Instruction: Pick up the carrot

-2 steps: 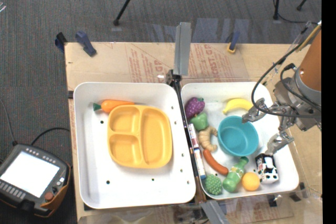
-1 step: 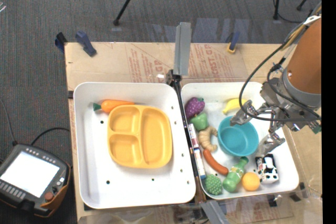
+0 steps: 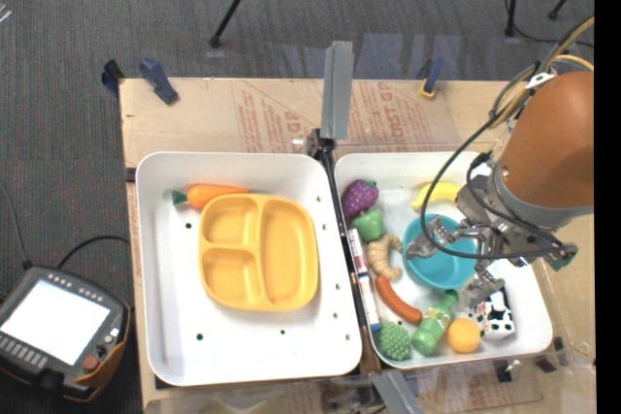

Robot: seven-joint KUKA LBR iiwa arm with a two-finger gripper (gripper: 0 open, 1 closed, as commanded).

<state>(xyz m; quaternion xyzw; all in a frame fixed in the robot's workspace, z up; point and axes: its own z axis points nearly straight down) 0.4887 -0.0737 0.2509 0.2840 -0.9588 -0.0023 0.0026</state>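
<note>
White left bin [image 3: 165,305] holds orange carrot [image 3: 212,195].

Reached in from the right, orange-banded wrist bent downward, gripper [image 3: 454,252] hanging low with metal fingers [image 3: 434,238] spread apart, nothing between them.

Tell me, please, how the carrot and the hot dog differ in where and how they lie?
The carrot lies in the left bin, against the yellow tray's top edge; the hot dog lies in the right bin among other toys. The carrot lies nearly level, the hot dog slants. The carrot has a green end; the hot dog doesn't. Both are long and orange-red.
</note>
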